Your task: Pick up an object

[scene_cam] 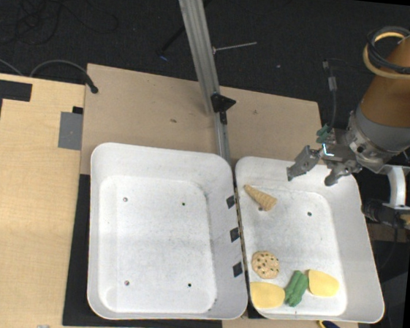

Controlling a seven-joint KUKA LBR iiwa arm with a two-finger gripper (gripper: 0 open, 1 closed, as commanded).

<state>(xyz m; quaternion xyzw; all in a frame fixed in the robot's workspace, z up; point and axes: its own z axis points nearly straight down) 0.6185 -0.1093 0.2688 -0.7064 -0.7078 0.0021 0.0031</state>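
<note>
My gripper hangs over the back edge of the right bin, fingers spread open with nothing between them. Below and to its left, an ice-cream cone lies near the bin's back left corner. At the front of the same bin lie a round cookie, a yellow piece, a green pod-like piece and a second yellow piece, all close together. The gripper is well apart from all of them.
The left bin sits beside the right one, with black clips along the shared edge. A slanted metal rail rises behind the bins. Wooden board surrounds the bench at left.
</note>
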